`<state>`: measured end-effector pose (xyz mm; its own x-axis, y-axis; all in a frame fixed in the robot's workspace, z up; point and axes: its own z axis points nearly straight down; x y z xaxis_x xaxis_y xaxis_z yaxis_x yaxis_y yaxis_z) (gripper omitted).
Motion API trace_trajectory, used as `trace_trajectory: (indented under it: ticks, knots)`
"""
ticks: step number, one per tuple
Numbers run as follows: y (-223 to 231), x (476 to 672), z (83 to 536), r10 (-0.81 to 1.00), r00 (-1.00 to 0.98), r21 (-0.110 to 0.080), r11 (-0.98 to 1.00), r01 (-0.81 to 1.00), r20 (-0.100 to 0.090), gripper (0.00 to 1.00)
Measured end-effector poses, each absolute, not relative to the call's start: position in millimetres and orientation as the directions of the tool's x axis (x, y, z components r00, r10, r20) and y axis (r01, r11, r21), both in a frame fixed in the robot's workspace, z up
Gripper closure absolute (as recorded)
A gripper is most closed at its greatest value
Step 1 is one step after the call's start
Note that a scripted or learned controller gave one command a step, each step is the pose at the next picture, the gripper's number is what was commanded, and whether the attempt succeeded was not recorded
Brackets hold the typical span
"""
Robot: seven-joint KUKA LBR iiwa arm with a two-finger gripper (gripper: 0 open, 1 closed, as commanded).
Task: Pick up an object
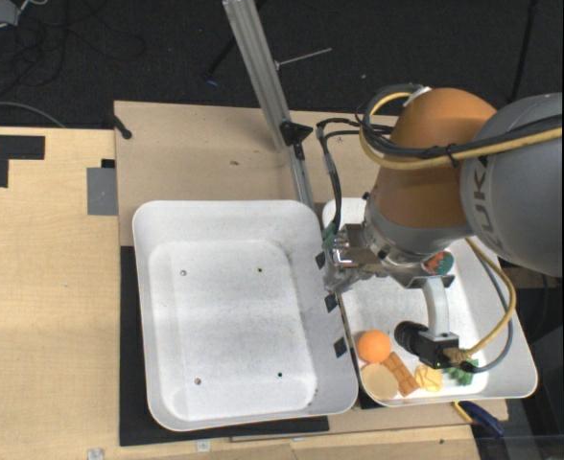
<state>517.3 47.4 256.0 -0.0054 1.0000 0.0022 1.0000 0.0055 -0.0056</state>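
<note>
Camera view: grey arm with orange band [435,161] hangs over the right shallow white bin [512,377]. Gripper [344,257] sits at that bin's left wall; finger state cannot be told. Partial white letters, perhaps "UK", on the grey housing. Orange ball [374,345], tan disc [381,382] and yellow piece [428,380] cluster at the bin's near edge. Left white bin [167,247] beside it.

the two bins [167,228] are white. an orange ball [374,345] sits by a tan disc [381,381]. the arm [512,190] is grey with an orange band [435,127].
</note>
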Motion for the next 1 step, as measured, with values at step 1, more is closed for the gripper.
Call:
trace_trajectory:
  ticks: [1]
  knots:
    - [84.1, 501.0, 240.6, 1.000, -0.003, -0.007, 0.003, 1.000, 0.001, 1.00]
